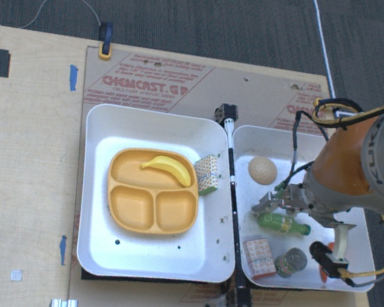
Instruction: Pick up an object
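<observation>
In the right bin [370, 239], the gripper [274, 204] hangs just above a green bottle [283, 225]; its opening cannot be told.
The bottle lies on its side, likely light, smooth and prone to roll; across its middle seems the best hold. An egg-shaped ball [262, 170] sits nearby.

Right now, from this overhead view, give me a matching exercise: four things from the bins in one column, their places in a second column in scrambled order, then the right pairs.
Things:
1. banana
2. green bottle
3. beige ball
4. small tin can

Places:
A. near the front edge of the right bin, beside a patterned box
B. in the top compartment of the orange divided plate
C. lying on its side mid right bin, under the gripper
D. toward the back of the right bin

Pairs: 1-B, 2-C, 3-D, 4-A
</observation>
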### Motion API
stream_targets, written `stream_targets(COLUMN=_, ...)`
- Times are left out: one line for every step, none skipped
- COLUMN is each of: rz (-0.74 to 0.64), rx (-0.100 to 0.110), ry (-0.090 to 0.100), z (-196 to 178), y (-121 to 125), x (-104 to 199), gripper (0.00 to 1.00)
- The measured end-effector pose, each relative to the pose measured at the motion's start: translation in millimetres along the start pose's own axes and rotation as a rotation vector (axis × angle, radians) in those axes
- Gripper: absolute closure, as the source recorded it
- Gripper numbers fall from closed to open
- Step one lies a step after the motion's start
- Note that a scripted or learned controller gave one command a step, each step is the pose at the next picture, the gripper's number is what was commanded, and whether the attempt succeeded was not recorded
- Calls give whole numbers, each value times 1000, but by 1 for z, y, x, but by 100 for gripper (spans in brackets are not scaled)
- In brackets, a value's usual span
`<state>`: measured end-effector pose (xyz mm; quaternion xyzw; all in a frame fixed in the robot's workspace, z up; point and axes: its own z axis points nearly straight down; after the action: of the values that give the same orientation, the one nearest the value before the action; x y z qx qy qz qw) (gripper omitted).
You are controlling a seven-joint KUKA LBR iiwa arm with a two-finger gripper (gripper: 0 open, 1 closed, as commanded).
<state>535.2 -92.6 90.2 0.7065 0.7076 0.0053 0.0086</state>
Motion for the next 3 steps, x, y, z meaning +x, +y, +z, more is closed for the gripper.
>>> stream_targets(rz=3, rx=-4, ry=-9, z=-11, y=1, x=-4, gripper=100)
stream_targets(rz=3, rx=-4, ry=-8, z=-11, y=1, x=-4, gripper=0)
stream_targets(rz=0, rx=-2, ry=-1, z=-1, y=-37, x=-5, gripper=0)
